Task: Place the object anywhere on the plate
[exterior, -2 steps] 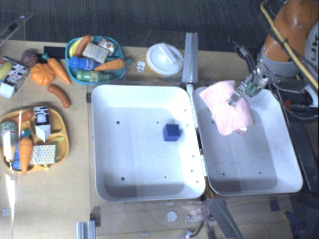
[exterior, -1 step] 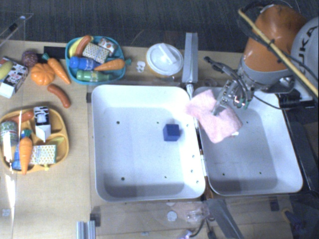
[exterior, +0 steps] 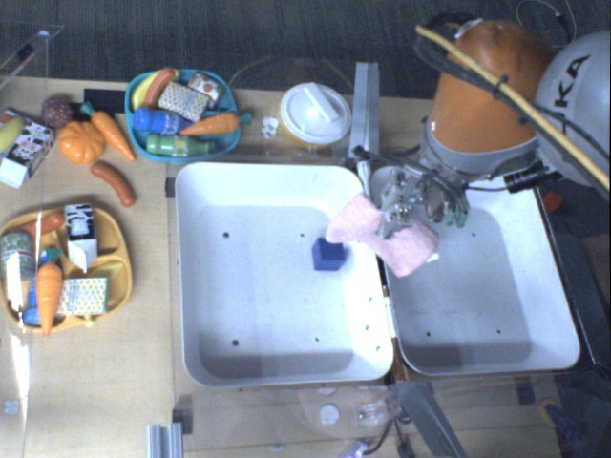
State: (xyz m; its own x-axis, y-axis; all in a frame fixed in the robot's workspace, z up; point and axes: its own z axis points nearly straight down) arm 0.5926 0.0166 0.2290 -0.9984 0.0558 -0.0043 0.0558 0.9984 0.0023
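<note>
Far left on the wooden desk (exterior: 143, 284): a yellow tray (exterior: 116, 256) crowded with toy food, a carrot and small printed cartons among them. Above it, loose on the wood, a ribbed orange pumpkin (exterior: 79, 142) and a reddish sausage (exterior: 115, 184). Further along the back edge, a blue bowl (exterior: 221, 143) heaped with glossy plastic vegetables, then a round white lid (exterior: 315, 113). Next, the left bin (exterior: 196, 284), smooth white plastic with rounded corners, and inside it, towards its right side, a small blue block (exterior: 328, 254), boxy and matte, lying on the floor apart from the walls. Just right of the block, not quite touching, a pink flat piece (exterior: 358, 225) with soft rounded corners, tilted across the rims where the two bins meet, so blocking that crossing. Directly over its upper edge, the metal jaws; cannot tell how far open, nor whether clamped on the pink piece. Beyond, the right bin (exterior: 535, 294) and the orange band (exterior: 482, 84) of the arm.
</note>
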